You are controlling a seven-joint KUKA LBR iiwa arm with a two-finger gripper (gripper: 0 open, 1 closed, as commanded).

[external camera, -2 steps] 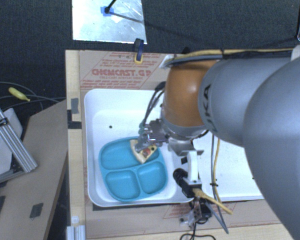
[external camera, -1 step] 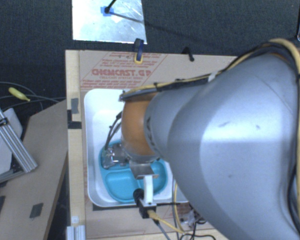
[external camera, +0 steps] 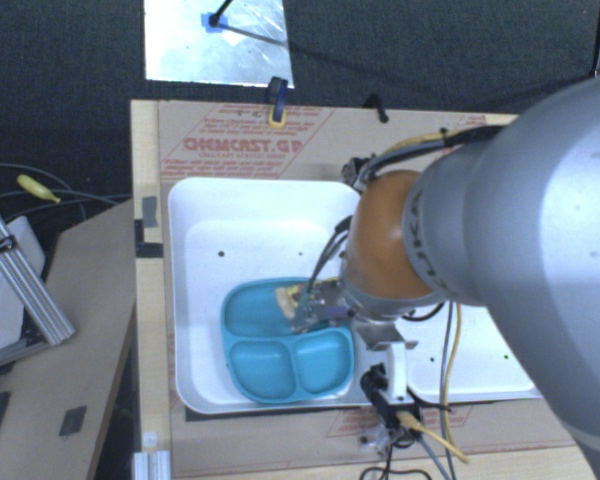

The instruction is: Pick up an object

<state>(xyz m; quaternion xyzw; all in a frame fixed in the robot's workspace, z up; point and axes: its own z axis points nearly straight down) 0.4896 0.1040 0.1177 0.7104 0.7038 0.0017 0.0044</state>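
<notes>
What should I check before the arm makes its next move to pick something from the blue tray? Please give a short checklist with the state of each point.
1. Hand is over the blue tray: ok, it sits above the tray's upper compartment.
2. Fingers open or shut: cannot tell, the wrist hides them.
3. Something to pick is there: ok, a small yellowish object lies in the upper compartment, beside the hand.
4. Object is between the fingers: cannot tell, it is partly hidden.
5. Tray lies flat inside the left bin: ok, it rests in the bin's lower part.
6. Cables at the bench's front edge stay out of the way: cannot tell.
</notes>
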